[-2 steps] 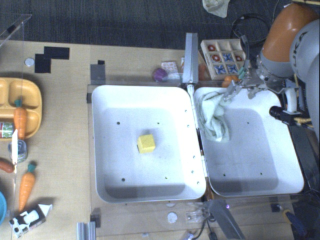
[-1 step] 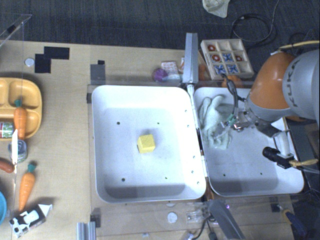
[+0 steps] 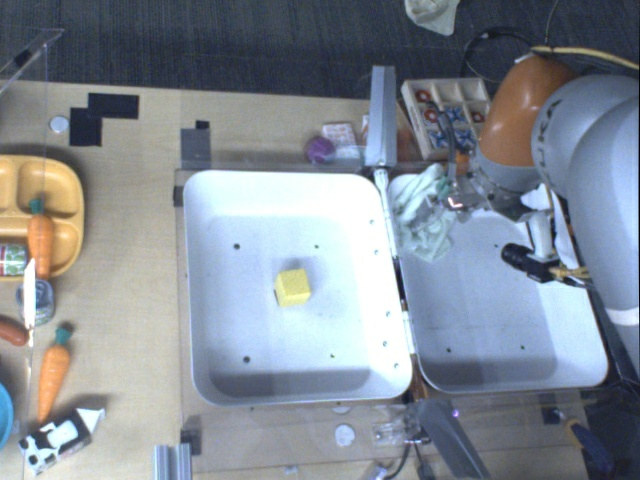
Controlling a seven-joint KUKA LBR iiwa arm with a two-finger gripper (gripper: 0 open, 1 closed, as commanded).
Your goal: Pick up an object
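Gripper point(image 3: 447, 200) at right bin's point(image 3: 520, 363) top-left corner, touching crumpled cloth point(image 3: 420, 218); can't tell its state. Yellow block point(image 3: 293, 287) sits mid left bin point(image 3: 290, 373), well apart.

A block point(image 3: 293, 288) lies near the middle of the left bin point(image 3: 230, 368). A cloth point(image 3: 422, 214) sits in the right bin point(image 3: 500, 358), at its far left corner. The gripper point(image 3: 456, 200) is just beside the cloth.
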